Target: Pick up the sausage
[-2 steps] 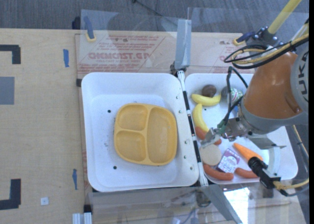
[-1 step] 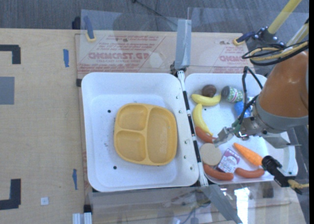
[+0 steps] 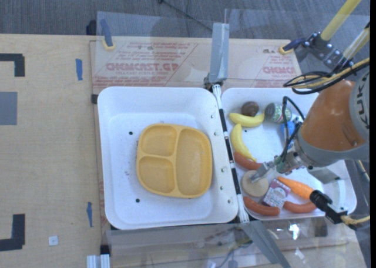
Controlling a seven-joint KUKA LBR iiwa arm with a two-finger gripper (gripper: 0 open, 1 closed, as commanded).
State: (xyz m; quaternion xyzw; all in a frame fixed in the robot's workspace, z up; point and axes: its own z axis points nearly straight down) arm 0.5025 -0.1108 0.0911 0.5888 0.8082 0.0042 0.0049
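Three reddish sausages lie in the right bin [image 3: 341,143]. One sausage [image 3: 244,160] lies at the bin's left side just below the bananas. A second sausage [image 3: 261,207] rests along the front edge, and a third sausage [image 3: 299,206] lies to its right. My gripper [image 3: 267,170] hangs low over the bin's middle, its metal tip just right of the upper sausage and above a round tan piece [image 3: 255,186]. The arm's orange band hides the bin's right part.
Two bananas [image 3: 246,120] [image 3: 238,139], a brown round fruit [image 3: 250,108] and a greenish item [image 3: 274,111] sit at the right bin's back. A carrot [image 3: 297,187] and a red packet [image 3: 275,194] lie near the front. The left bin holds a yellow divided plate [image 3: 175,160].
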